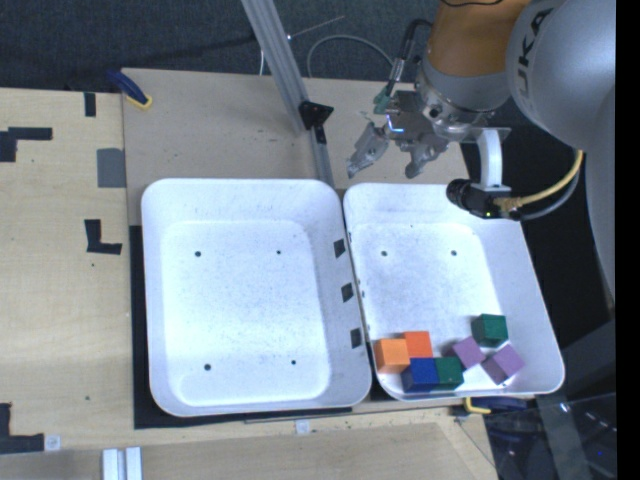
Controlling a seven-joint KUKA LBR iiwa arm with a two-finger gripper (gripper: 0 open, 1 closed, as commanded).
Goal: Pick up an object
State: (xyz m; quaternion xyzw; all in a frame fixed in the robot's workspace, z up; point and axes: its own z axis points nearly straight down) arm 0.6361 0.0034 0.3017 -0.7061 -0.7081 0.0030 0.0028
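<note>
The pick looks hardly begun. The gripper [392, 160] hangs over the far edge of the right bin [520, 268], its jaws spread apart with nothing between them. The candidates all lie well apart from it, along that bin's near edge: orange blocks [403, 349], a blue block [422, 372], green blocks [489, 328] and purple blocks [503, 362]. Reaching, descending, closing and lifting all remain.
</note>
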